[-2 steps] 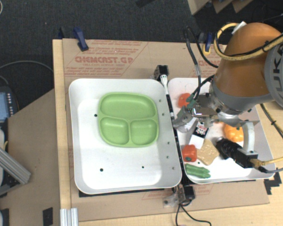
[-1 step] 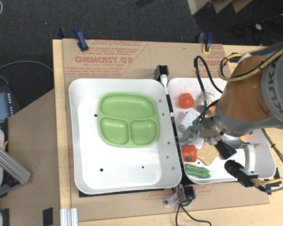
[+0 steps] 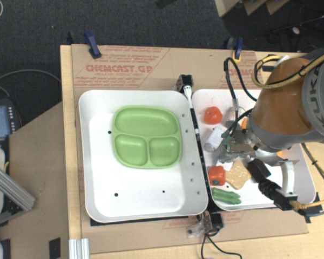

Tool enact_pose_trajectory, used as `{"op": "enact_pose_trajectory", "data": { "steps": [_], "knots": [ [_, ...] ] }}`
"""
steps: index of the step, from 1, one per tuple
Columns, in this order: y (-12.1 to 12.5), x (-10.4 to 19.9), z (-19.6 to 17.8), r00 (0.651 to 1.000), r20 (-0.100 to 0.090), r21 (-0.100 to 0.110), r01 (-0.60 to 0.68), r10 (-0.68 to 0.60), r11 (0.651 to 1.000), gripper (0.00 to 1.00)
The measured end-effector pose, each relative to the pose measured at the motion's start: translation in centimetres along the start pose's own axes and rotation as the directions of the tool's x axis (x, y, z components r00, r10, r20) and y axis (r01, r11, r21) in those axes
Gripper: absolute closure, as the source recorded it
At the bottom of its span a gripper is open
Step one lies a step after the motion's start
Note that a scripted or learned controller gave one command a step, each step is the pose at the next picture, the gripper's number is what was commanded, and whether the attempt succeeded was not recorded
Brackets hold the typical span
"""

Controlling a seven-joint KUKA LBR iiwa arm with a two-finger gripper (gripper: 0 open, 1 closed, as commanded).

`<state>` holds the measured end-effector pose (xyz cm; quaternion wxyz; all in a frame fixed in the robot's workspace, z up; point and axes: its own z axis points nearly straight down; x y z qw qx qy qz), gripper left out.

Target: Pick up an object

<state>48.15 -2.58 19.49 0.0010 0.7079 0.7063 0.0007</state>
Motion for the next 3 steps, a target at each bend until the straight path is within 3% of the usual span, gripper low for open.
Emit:
{"op": "enact_pose_trajectory", "data": {
  "steps": [1, 2, 3],
  "knots": [
    [-0.3, 6.5, 1.1, 1.0, -0.004, 0.007, 0.009, -0.009, 1.0, 1.0],
    [-0.2, 7.1, -2.1, 1.0, -0.001, -0.002, 0.004, -0.004, 1.0, 1.0],
    [1.6, 15.3, -7.1, 1.0, -0.005, -0.005, 0.013, -0.013, 1.0, 1.0]
  ]
}}
